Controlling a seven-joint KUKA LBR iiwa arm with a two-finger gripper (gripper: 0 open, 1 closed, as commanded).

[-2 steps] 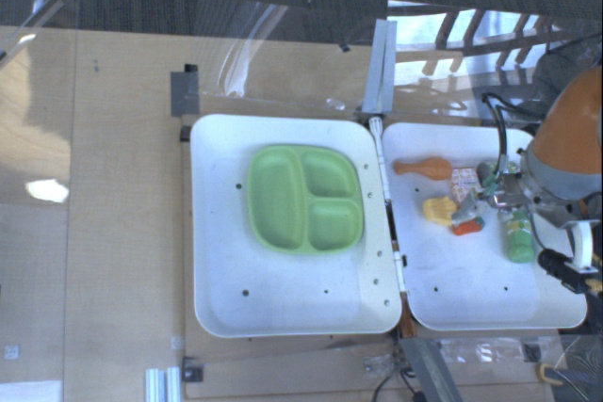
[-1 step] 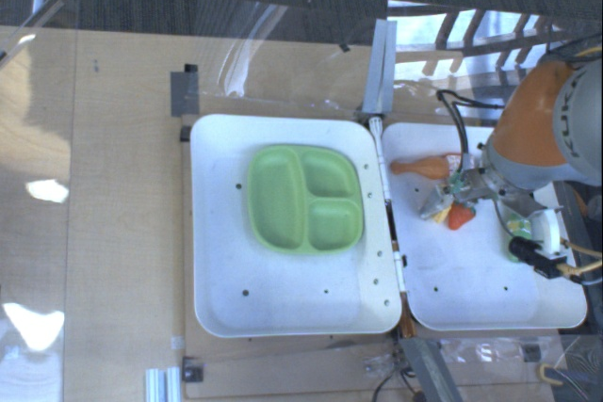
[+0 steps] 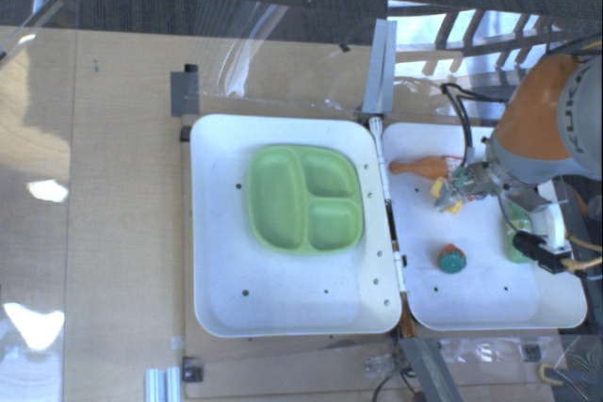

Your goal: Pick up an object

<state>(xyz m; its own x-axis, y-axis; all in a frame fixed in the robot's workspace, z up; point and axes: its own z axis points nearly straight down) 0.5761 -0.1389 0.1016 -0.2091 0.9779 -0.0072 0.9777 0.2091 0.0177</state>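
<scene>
I've got the end effector (image 3: 459, 188) down low in the right bin (image 3: 490, 301), near its back wall, and from this angle I can't tell how it's set. Something small and yellow (image 3: 443, 195) sits right at its tip, touching or very nearly. Just beyond it toward the left, an orange carrot-shaped object (image 3: 416, 168) lies flat. Nearer the front of the bin, apart from the end effector, there's a teal and orange ball-like object (image 3: 452, 260). Well off to the left, the other bin (image 3: 287, 297) on the desk (image 3: 113, 202) carries a green divided plate (image 3: 304, 200).
</scene>
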